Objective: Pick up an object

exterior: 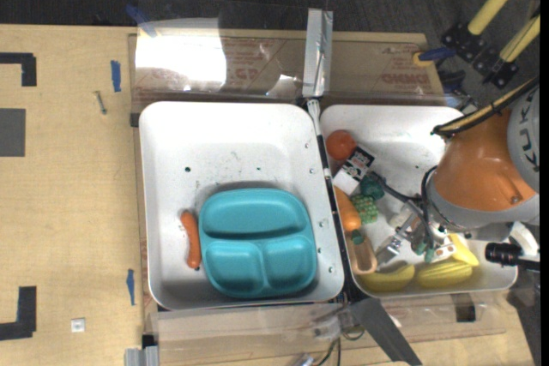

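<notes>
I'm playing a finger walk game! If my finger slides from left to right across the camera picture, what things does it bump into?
Orange hot dog → teal tray → carrot → green grapes → gripper → the arm's orange band.

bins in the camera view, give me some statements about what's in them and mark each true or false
1. The teal tray lies in the left bin. True.
2. An orange sausage lies to the right of the teal tray. False: it lies along the tray's left side.
3. The end effector is over the right bin. True.
4. A banana lies in the left bin. False: it lies near the front of the right bin.
5. The orange ball sits in the right bin beside the wall between the bins. True.
</notes>
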{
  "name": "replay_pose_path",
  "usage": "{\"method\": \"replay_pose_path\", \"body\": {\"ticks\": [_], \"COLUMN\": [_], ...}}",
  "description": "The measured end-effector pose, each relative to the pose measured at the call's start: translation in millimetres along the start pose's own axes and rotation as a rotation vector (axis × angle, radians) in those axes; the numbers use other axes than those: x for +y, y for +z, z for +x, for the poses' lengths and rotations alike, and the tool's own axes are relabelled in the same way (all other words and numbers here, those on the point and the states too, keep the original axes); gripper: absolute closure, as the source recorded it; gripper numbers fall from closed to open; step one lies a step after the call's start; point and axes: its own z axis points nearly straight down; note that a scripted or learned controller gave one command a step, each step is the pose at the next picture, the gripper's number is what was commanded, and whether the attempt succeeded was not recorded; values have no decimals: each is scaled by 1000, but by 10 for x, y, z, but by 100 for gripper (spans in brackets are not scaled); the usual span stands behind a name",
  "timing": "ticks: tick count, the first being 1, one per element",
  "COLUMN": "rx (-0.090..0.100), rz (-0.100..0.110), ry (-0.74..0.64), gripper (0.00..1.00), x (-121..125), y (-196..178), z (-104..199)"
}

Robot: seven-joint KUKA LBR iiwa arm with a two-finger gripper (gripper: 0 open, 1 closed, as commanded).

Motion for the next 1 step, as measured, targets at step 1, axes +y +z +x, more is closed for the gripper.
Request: {"method": "replay_pose_path", "body": {"ticks": [1], "rx": [5], "rz": [0], "ry": [210], "gripper": [0], "x": [307], "y": [16], "z": [-553]}}
